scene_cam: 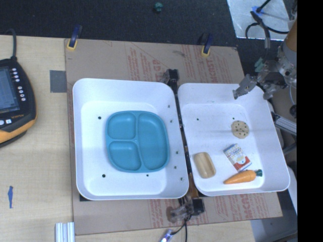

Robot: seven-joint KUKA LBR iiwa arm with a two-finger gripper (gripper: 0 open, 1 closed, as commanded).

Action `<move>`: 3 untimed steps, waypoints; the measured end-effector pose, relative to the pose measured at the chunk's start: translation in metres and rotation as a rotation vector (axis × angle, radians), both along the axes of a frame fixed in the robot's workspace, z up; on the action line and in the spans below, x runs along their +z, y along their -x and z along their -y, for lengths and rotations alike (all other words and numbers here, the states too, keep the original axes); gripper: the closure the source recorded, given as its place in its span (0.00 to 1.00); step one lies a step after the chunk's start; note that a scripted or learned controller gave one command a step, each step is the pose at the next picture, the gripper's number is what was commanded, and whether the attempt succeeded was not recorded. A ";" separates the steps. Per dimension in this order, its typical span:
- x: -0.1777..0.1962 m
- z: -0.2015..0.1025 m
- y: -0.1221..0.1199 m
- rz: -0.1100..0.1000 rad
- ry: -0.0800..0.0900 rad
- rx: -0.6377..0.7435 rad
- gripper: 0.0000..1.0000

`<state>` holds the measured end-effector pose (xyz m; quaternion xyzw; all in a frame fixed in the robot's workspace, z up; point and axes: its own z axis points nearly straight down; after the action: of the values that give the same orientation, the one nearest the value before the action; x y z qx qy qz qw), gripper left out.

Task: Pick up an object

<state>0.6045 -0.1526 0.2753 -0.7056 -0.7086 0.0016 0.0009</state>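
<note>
The right bin (pixel 267 120) holds a round chocolate-chip cookie (pixel 240 129), a small red-and-white carton (pixel 237 156), an orange toy carrot (pixel 242 177) and a tan bread-like piece (pixel 204 164). My gripper (pixel 253 91) hovers over the bin's far right corner, above and behind the cookie. It is open, with nothing between its fingers. One finger (pixel 241 88) points left over the bin's far rim.
A blue divided plate (pixel 137 140) lies in the left bin (pixel 83 135). A teach pendant (pixel 12 102) rests on the bench at far left. Two blue clamps (pixel 74 37) (pixel 205 43) pin the cardboard sheet behind the bins. Cables and arm hardware crowd the upper right.
</note>
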 end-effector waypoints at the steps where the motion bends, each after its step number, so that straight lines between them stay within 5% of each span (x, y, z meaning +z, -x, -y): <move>1: -0.111 0.057 -0.003 -0.004 0.001 0.000 0.00; 2: -0.170 0.050 0.014 -0.002 0.001 0.002 0.00; 3: -0.141 0.050 0.073 0.000 0.001 0.002 0.00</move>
<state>0.5313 -0.2027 0.1346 -0.7049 -0.7093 0.0019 0.0008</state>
